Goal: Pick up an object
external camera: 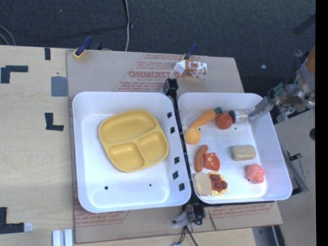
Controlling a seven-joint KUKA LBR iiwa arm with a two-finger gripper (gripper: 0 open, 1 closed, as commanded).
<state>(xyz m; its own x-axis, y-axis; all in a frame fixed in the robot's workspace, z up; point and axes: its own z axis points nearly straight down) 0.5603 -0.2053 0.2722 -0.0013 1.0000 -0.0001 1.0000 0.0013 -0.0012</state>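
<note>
The hand (260, 109) hung over the right bin's (271, 188) far right corner; whether wide or narrow, I could not tell. Beside it lay a tomato (224, 121) and carrot (203, 119).

Yellow tray (134, 139), white bins (82, 152)

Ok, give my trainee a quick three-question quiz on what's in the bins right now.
1. True or false: the yellow divided plate lies in the left bin.
2. Which lies nearest the right bin's front right corner? A) the carrot B) the pink toy C) the tomato
3. Fill in: the tan block lies to the ____ of the red wedge in the camera view.

Key: 1 true; 2 B; 3 right.
</note>
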